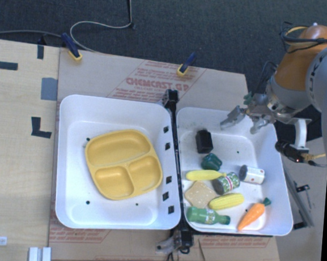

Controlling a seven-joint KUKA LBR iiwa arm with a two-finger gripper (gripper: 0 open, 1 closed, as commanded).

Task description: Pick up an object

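Two white bins. Left bin: one yellow tray. Right bin: two corn cobs, one carrot, one green bottle, one black block, one can. Gripper above that bin's far rim, fingers spread apart, nothing between them.

A robotics test lab is shown, not a home. A bench covered with taped cardboard is seen over dark carpet, with loose cables at 12 o'clock. Two white bins are clamped together at the centre, and toy food is kept at 4 o'clock. A grey and orange arm is mounted at 2 o'clock.
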